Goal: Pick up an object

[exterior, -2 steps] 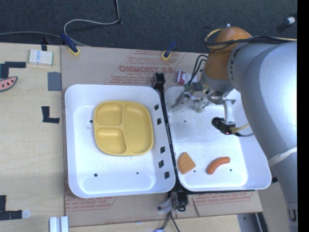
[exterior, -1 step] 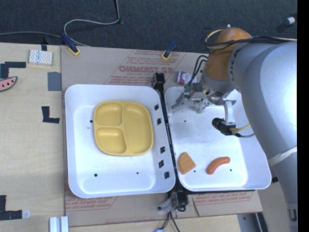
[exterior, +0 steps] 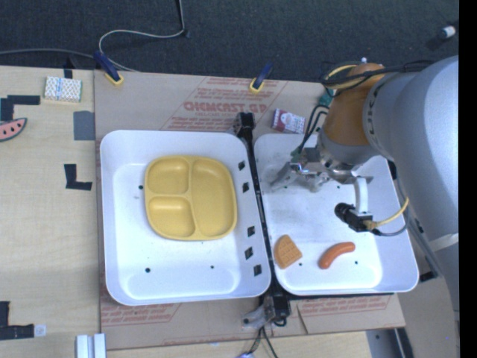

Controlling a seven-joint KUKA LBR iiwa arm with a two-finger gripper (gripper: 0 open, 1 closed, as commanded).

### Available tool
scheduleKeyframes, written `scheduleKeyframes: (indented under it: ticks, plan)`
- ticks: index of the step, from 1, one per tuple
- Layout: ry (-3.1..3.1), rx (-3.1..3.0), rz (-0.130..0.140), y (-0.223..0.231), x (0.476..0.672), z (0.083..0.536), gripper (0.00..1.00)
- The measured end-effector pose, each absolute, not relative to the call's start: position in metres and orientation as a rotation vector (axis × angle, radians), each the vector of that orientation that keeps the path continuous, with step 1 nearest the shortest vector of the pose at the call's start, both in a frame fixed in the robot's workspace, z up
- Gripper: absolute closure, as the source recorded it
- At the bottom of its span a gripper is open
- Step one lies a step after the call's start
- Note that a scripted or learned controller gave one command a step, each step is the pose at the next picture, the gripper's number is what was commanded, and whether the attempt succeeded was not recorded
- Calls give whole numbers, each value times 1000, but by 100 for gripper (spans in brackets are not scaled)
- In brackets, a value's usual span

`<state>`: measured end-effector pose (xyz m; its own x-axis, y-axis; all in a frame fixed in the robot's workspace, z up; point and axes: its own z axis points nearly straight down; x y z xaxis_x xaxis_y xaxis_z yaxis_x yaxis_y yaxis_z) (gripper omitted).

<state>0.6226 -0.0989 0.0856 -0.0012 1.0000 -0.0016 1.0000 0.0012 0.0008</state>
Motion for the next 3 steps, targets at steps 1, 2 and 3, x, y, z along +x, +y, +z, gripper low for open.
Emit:
scheduleKeyframes:
  ticks: [1,2,3]
  plan:
    - [2220,2219,1,-99,623,95,100]
    - [2220,2219,1,-99,623,95,0]
    - [2222,2220,1,-98,623,104,100]
